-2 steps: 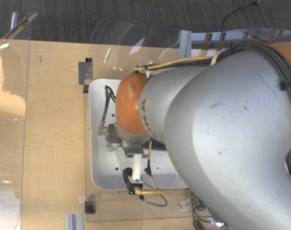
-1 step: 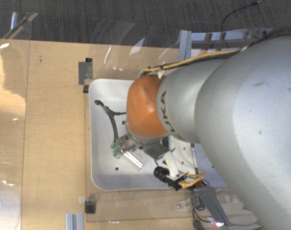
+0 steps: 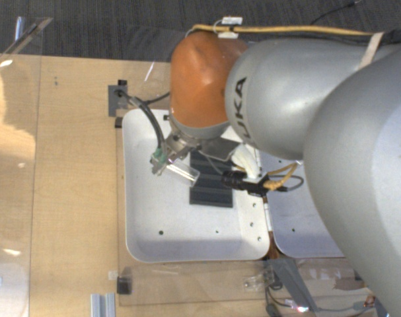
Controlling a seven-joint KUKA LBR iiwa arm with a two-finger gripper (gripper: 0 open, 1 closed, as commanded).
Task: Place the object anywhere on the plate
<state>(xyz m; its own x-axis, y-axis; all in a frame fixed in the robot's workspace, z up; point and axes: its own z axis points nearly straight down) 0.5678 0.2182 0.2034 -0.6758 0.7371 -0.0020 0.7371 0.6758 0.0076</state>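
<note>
We are looking past the arm [image 3: 299,104], which is covering most of the right side and hiding nearly all of the right bin [image 3: 299,236]; we are seeing just a strip of that bin's floor along its near edge. The orange band [image 3: 197,78] is hanging over the far edge of the left bin [image 3: 187,240] and is masking that bin's far right corner. Below the wrist a dark blocky shape, which we are taking for the gripper [image 3: 210,187], is sitting low over the middle of the left bin, toward its right edge. We cannot tell how far open it is or whether it has hold of anything, since the wrist is blocking it from above. A small greenish piece [image 3: 159,158] with a clear bar beside it is showing just left of the wrist, over the bin's left half; it is too blurred for us to say whether it is the object or part of the tool. A white form [image 3: 246,160] is peeking out at the left bin's right edge, half under the arm, and we cannot say if it is the plate. A yellow cable [image 3: 283,177] is looping near it. The left bin's near half and near corners are lying open, as is the bench [image 3: 61,177] to its left.
</note>
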